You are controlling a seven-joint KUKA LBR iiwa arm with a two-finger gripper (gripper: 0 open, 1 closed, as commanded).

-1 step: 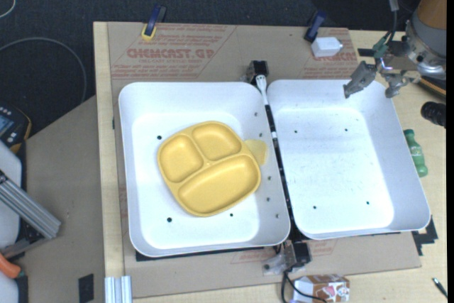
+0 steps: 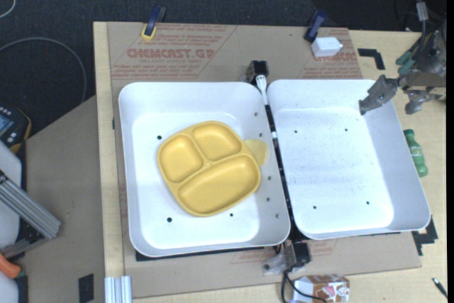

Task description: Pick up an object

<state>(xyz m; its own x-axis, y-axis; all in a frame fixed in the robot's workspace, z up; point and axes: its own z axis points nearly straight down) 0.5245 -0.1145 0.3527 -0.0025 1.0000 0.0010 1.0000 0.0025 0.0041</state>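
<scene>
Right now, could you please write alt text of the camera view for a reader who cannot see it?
A yellow divided plate with three compartments lies in the left white bin on a bench. The right white bin sits beside it, and the robot gripper hangs above that bin's upper right corner, holding nothing.

2 white bins, 1 yellow divided plate

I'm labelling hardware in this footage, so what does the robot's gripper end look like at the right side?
The gripper is a dull grey metal assembly of angular, blocky parts, with one darker grey pointed piece reaching out over the right bin. Small teal-green parts sit along its upper side, and thin dark cables run up from it toward the top right corner. No lettering can be made out.
</scene>
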